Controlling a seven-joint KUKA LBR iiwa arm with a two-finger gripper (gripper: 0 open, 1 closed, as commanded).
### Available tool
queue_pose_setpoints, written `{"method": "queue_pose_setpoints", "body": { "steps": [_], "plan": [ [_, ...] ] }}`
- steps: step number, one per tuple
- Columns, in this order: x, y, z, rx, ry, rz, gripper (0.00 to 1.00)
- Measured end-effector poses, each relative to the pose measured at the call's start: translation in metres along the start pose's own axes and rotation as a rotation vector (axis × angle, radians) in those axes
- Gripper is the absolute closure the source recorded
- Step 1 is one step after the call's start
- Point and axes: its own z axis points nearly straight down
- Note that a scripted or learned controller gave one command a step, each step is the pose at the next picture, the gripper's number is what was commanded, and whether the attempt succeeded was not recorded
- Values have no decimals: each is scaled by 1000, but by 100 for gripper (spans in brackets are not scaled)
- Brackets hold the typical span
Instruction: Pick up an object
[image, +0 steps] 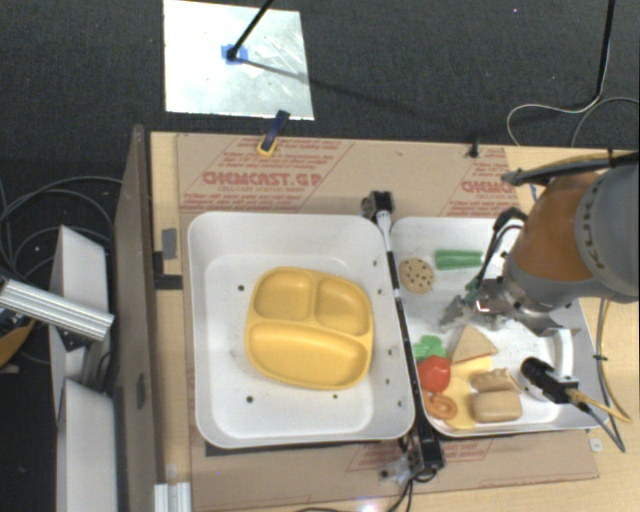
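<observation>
The right bin (415, 235) holds several toy foods. A round speckled cookie (416, 273) and a green cylinder (457, 259) lie at its far side. A pale cheese wedge (473, 343), a green leafy piece (428, 347), a red tomato (434, 373), a tomato slice (441, 405) and two tan bread pieces (496, 395) lie nearer the front. My gripper (471, 308) hangs low over the middle of this bin, just above the far edge of the cheese wedge and right of the cookie. I see nothing held in it.
The left bin (215, 300) carries a yellow divided plate (310, 328). A black-edged rim (398, 300) separates the two bins. The grey and orange arm (565, 245) covers the right bin's far right part. Cardboard (300, 175) lies behind the bins.
</observation>
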Motion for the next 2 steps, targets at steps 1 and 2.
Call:
{"method": "queue_pose_setpoints", "body": {
  "steps": [1,2],
  "plan": [
    [33,46,-2,-11,0,-12,0],
    [42,112,-3,-8,0,-10,0]
  ]
}}
